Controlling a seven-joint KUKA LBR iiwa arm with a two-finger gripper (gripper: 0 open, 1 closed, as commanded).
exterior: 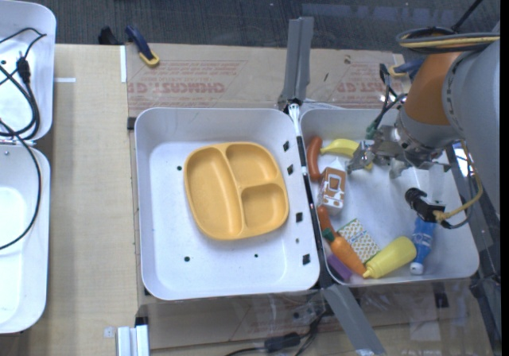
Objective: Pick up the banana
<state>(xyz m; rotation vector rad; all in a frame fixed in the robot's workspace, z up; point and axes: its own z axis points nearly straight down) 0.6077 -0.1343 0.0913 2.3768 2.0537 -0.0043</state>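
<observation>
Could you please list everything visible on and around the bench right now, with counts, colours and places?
shallow white bins: two, side by side on the bench.
yellow three-compartment plastic plate: one, in the left bin.
yellow banana: one, far end of the right bin.
red-orange sausage-shaped toy: one, right bin, beside the banana.
small white and orange carton: one, right bin, middle.
orange toy carrot: one, right bin, near end.
yellow squeeze bottle: one, lying at the near end.
blue bottle: one, near right corner.
two-finger gripper: one, grey, low over the right bin beside the banana.
</observation>
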